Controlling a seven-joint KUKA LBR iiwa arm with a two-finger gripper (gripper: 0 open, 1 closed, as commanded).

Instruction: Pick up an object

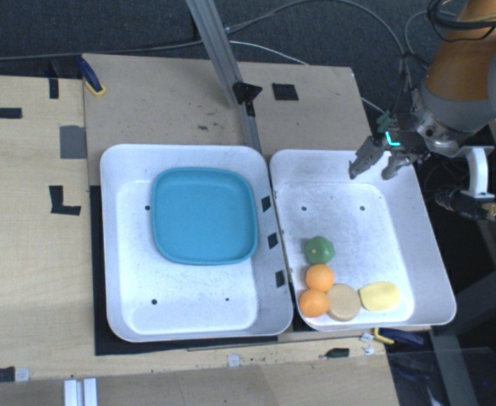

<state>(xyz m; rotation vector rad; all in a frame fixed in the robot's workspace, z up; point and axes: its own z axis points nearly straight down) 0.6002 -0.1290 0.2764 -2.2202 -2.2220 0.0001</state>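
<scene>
Hand (377, 166) hanging at the upper right of the frame, over the far rim of the right bin (426, 235), two dark fingers spread apart and pointing down-left, nothing between them. Wide open, then, and empty. Reached in from the right on the grey arm (455, 74), orange band cut off by the top edge of the frame. All candidates for picking clustered at the near end of that same bin, toward the lower middle of the frame: green ball (319, 249) farthest up, orange (319, 277) just below it, second orange (313, 303) touching or nearly touching the first, tan disc (344, 302) pressed against it on the right, yellow piece (379, 295) beside the disc, long axis running roughly left to right. From the hand, down and slightly left, with a stretch of bare bin floor between; green ball nearest, and standing a little apart from the rest, so likely the easiest to close on without nudging neighbours. Blue plate (204, 215) alone in the left bin (125, 303), well apart from the hand. Hard to judge: height of the hand above the bin floor, and whether the lower pieces truly touch or merely crowd. Table (28, 184) marked with dark tape patches at the left.
</scene>
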